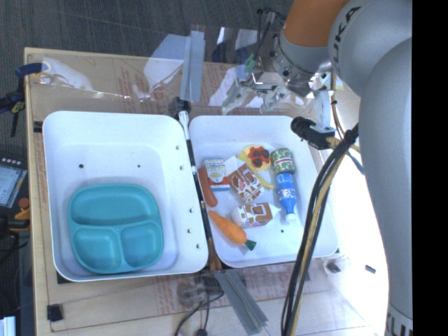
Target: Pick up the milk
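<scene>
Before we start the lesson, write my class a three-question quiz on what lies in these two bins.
1. True or false: the teal tray lies in the left bin.
2. Which item lies nearest the right bin's front edge? A) carrot B) blue bottle C) sausage
3. Fill in: the arm's wrist hangs above the right bin's ____ edge.

Key: 1 true; 2 A; 3 far.
</scene>
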Controlling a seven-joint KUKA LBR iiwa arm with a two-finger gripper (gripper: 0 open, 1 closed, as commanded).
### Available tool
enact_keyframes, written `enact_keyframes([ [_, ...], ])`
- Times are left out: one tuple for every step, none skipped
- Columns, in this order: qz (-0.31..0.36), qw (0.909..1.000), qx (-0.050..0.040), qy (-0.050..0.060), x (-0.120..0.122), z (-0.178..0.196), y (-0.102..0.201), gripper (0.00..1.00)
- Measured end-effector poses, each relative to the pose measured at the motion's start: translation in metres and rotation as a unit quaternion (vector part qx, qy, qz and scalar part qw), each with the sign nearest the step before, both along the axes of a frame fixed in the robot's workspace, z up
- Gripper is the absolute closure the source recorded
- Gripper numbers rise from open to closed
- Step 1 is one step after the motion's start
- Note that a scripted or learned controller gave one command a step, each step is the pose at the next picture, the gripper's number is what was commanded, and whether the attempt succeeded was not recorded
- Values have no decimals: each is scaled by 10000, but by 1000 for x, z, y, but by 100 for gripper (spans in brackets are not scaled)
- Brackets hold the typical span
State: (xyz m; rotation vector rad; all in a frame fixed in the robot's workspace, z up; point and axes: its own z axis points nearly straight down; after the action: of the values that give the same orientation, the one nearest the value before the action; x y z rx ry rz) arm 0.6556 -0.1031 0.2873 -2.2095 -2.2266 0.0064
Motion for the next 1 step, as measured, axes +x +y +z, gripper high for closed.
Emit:
enact_keyframes([
  [2085,9779,-98,-72,-56,-180,-3,0],
])
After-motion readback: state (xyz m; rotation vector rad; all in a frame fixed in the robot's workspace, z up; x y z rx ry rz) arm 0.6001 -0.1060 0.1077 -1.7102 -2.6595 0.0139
